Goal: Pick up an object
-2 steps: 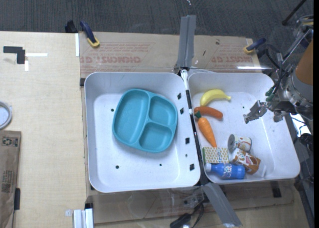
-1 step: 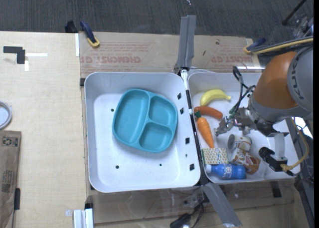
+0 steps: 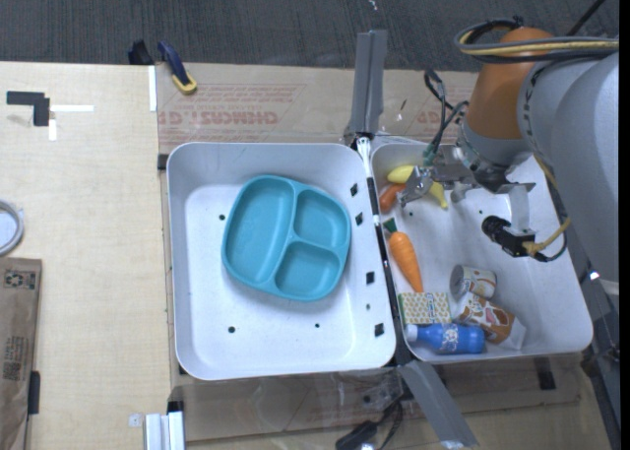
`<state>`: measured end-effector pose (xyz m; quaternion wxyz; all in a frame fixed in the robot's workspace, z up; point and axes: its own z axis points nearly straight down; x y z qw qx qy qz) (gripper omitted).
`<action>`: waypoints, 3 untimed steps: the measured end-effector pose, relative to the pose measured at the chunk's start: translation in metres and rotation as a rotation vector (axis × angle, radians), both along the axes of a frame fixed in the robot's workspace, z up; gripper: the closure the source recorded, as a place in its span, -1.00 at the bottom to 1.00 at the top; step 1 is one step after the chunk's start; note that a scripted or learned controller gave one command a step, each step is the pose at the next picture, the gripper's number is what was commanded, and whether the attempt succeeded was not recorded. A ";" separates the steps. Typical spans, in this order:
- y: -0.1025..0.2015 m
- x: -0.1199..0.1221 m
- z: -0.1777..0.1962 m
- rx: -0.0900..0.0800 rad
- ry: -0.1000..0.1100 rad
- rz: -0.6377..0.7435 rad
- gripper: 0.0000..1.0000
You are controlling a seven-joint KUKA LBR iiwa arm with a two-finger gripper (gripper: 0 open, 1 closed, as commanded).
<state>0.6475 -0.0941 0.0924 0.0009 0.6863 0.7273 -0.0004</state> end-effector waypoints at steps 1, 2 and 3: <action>0.000 0.000 0.009 -0.002 0.000 0.003 1.00; 0.049 0.012 0.121 0.000 -0.002 0.095 1.00; 0.055 -0.009 0.194 0.000 0.001 0.016 1.00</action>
